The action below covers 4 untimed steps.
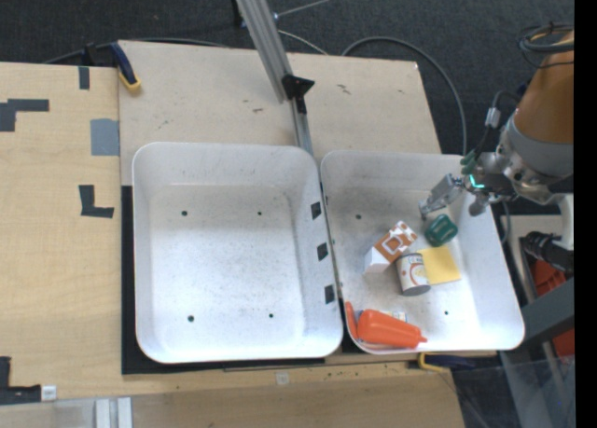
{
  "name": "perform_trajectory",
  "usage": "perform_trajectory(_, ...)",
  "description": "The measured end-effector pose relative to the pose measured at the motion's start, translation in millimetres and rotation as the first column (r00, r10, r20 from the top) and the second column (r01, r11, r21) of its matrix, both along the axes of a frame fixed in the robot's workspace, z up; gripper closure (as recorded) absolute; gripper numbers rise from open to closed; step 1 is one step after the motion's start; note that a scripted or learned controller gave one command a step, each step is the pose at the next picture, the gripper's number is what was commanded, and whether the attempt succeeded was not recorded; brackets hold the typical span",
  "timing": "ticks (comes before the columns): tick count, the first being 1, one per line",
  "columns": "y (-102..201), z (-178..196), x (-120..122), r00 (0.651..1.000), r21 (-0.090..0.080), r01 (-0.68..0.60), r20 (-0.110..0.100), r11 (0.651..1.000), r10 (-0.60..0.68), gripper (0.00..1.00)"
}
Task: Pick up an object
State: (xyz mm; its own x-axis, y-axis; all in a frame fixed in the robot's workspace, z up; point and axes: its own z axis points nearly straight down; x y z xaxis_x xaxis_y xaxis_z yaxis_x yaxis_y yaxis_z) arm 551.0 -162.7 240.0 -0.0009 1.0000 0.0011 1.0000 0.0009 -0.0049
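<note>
My gripper hangs over the right part of the right bin, with the orange-banded arm coming in from the right. Its fingers stand open and hold nothing. A small dark green object lies just below the left finger, close to it. A yellow flat square lies beside a small can. A white and orange box sits left of those. An orange carrot-shaped toy rests at the bin's front left corner.
The left bin stands side by side with the right one, their walls meeting in the middle. A metal pole slants up from the back of the bins. Cables run behind the bench at the upper right.
</note>
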Motion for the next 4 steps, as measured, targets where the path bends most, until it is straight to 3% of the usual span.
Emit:
perform_trajectory(1,0,2,1,1.0,-0.001,-0.001,0.004,1.0,0.001,0.0)
perform_trajectory(3,-5,-93,-6,1.0,0.0,0.001,-0.003,1.0,-0.001,0.0)
perform_trajectory(4,-5,-126,-1,1.0,-0.003,-0.001,0.016,1.0,0.001,0.0)
